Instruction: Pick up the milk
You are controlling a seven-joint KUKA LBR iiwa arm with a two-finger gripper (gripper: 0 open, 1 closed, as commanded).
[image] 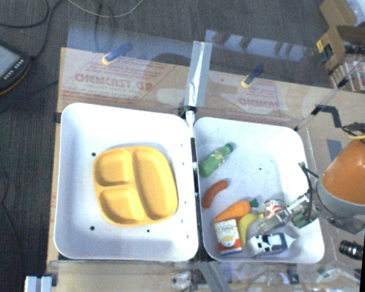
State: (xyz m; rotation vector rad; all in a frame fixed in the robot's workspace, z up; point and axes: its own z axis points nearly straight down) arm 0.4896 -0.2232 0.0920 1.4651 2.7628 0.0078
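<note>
Arm: grey arm with orange band (352, 169) enters at the 3 o'clock edge of the view and reaches down into the right bin.
Gripper: two-finger gripper (277, 218) sits low in the right bin's 5 o'clock corner, over the cluster of items there. Whether it is apart or together cannot be told; nothing is seen clamped in it.
Milk: small white carton with a dark blue panel (268, 243) lies at 6 o'clock of the gripper, just beside it, near the bin's front wall.
Right bin: shallow white plastic bin (266, 151) also holds a green bottle (215, 159) toward 11 o'clock, a small orange-red sausage-shaped piece (214, 193) near its centre-left, an orange carrot (234, 212), a yellow piece (246, 226) and a small red-and-white labelled tub (227, 235), the last three crowded at 9 o'clock of the milk.
Left bin: shallow white plastic bin (80, 131) holds a yellow three-compartment plate (136, 184), centred.
</note>
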